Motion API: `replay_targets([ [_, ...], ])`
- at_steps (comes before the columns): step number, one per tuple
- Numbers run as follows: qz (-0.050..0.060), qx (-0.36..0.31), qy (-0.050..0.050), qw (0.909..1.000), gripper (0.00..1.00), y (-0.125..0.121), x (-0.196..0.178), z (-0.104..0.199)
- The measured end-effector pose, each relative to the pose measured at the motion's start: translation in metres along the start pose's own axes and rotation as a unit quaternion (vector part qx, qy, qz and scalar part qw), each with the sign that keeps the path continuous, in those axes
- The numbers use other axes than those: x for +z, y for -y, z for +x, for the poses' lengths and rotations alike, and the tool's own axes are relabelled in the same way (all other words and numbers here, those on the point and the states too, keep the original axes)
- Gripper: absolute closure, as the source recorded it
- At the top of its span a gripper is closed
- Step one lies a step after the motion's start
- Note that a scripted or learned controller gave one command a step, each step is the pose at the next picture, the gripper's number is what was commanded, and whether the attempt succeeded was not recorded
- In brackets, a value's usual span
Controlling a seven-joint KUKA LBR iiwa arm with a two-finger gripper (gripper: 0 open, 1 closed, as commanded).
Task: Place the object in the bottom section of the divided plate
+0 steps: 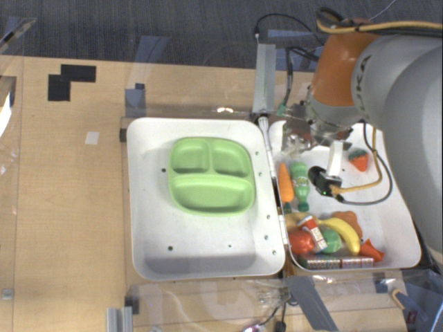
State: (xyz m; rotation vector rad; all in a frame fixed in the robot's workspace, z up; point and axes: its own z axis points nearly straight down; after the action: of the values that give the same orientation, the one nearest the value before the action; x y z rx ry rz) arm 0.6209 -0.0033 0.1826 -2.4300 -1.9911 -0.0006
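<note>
nearest the camera, at the front of the right bin [400,235], a heap of toy food is seen: a banana [344,230] is laid across a red piece [302,241], with a dark bar [333,262] against the front wall. just behind the heap, a carrot [285,182] and a green bottle [300,182] are lined up side by side along the bin's left wall.

in the left bin [149,206], the divided plate [211,175] is set near the middle, and its bottom section [211,194], the wide one facing the camera, is left bare.

farther back now, the gripper [302,142] is held over the rear left of the right bin, right behind the carrot and the green bottle. nothing is seen clasped in it, and whether it is parted or closed cannot be made out from this angle. which toy is meant for the plate cannot be told either; all of them are kept in the right bin, the bottle and carrot closest to the tool, and the plate is well apart across the divide. a red and green piece [358,160] is seen to the gripper's right.
</note>
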Motion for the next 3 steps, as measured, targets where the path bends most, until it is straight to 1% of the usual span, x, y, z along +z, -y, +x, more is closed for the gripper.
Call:
replay_targets([
  [1, 0.000, 0.000, 0.000, 1.0000, 0.00, 0.000, 0.000, 0.000],
  [2, 0.000, -0.003, 0.000, 1.0000, 1.00, -0.001, -0.009, 0.001],
  [3, 0.000, -0.122, 0.000, 0.9926, 1.00, -0.030, 0.060, -0.076],
])
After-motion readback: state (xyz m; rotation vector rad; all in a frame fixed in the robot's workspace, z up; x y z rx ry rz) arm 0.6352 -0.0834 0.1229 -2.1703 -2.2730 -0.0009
